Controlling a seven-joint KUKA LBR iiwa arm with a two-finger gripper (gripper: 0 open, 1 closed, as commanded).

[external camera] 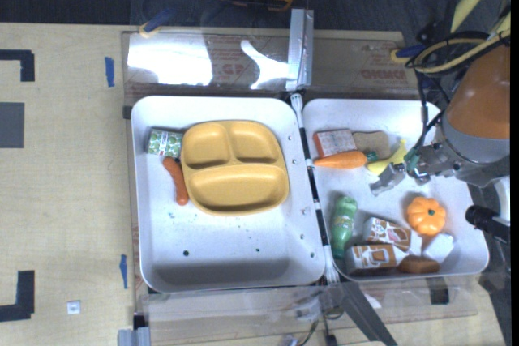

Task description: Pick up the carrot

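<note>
Arm: the grey arm with its orange band (pixel 485 97) entered from the right and reached over the right bin (pixel 462 111).
Pincer: the pincer (pixel 389 178) stood low over the middle of the right bin, pointing left; whether it was released or clenched could not be told, and nothing was seen between its tips.
Carrot: the carrot (pixel 340 160) lay flat in the right bin, just left of the pincer and slightly farther back, near but apart from it, its length running left to right.
Beside the carrot: a small red and white packet (pixel 333 142) lay just behind it; a yellow item (pixel 381 164) lay between the carrot's right end and the pincer.
In front of the pincer: a green bottle (pixel 343 223) lay to the front left, a brown and white carton (pixel 381 245) directly in front, and a small orange pumpkin (pixel 426 215) to the front right.
Left bin: the left bin (pixel 154 255), well to the pincer's left, held a yellow compartment plate (pixel 234 166), a green patterned can (pixel 165 143) and a second orange, carrot-like piece (pixel 177 179) along the plate's left edge.
Tabletop: the wooden tabletop (pixel 65 174) extended left of the bins.
</note>
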